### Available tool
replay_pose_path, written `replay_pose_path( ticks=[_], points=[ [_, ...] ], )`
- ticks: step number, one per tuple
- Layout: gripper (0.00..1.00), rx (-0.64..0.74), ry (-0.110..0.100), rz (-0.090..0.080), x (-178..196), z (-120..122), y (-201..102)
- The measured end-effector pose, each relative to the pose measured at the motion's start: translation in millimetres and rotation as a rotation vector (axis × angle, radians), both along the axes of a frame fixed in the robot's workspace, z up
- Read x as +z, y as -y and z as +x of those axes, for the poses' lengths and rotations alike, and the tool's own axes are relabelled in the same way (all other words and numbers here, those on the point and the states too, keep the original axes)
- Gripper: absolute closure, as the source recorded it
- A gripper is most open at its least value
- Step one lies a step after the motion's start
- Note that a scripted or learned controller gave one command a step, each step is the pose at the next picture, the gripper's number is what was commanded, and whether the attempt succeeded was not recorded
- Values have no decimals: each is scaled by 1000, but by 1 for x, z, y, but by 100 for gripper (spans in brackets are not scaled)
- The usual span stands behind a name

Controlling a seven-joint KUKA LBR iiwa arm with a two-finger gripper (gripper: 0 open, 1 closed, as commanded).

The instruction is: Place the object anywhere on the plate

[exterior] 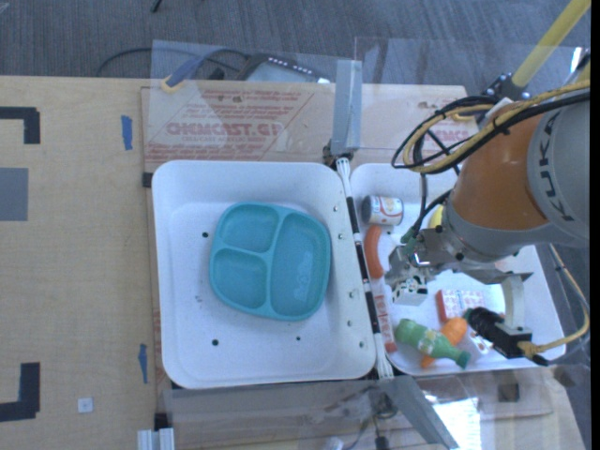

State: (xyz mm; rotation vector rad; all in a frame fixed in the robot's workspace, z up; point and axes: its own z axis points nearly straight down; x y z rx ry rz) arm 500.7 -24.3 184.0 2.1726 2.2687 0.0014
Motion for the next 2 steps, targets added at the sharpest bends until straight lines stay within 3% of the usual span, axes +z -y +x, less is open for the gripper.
replay_pose_path(
  ticks=[1, 2],
  points=[
    [100, 287, 1, -1, 24, 20, -62],
    [100, 306, 0, -1, 28, 32, -148]
  ],
)
